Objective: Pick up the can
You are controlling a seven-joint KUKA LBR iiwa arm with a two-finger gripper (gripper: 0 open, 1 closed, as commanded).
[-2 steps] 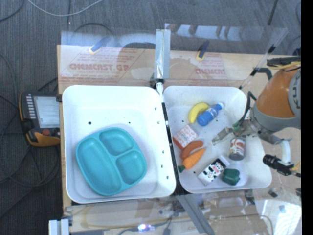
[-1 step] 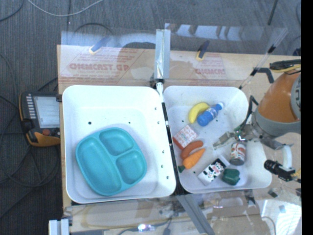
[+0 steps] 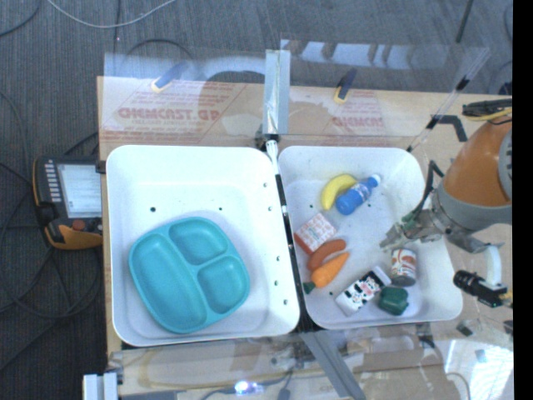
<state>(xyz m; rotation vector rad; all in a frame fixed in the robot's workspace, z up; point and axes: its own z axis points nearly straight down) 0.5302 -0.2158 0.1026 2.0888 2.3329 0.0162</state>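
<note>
While the grey arm (image 3: 479, 186) with its orange band reaches in from the right, two white bins sit side by side on the bench (image 3: 191, 111). Taking the right bin (image 3: 391, 161) as the landmark, the left bin (image 3: 141, 173) touches its left wall and holds a teal divided plate (image 3: 190, 272). Inside the right bin, toward its far side, a yellow banana (image 3: 335, 190) lies just beside a blue bottle (image 3: 357, 195). Near the bin's left wall sit a small red-and-white packet (image 3: 316, 231), a sausage (image 3: 326, 252) and a carrot (image 3: 330, 270), close together. Along its near edge rest a black-and-white cow-patterned carton (image 3: 361, 292) and a dark green object (image 3: 394, 301). The can (image 3: 404, 265) stands by the bin's right side, just above the green object. The gripper (image 3: 410, 233) hangs right over the can's top; whether its fingers are spread or closed, I cannot tell.
</note>
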